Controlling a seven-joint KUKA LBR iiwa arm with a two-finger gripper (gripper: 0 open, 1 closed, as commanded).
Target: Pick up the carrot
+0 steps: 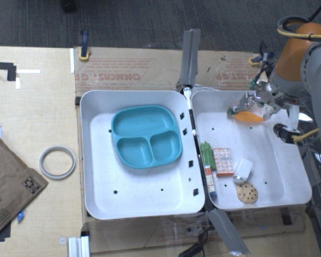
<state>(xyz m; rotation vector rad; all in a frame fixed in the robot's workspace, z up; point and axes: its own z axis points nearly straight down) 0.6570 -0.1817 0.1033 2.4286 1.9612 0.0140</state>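
- Hovering at about 1 o'clock over the right bin, the metal gripper sits right on top of the carrot, a smooth orange tapered thing with a green tip. Can't tell if the claw is spread or pinching it.
- Down at 6 o'clock in that bin: long green stalk, printed little box, white block, bumpy round cookie.
- Left bin has a glossy teal three-section plate.

Bench: two white bins, tape ring, cardboard piece.
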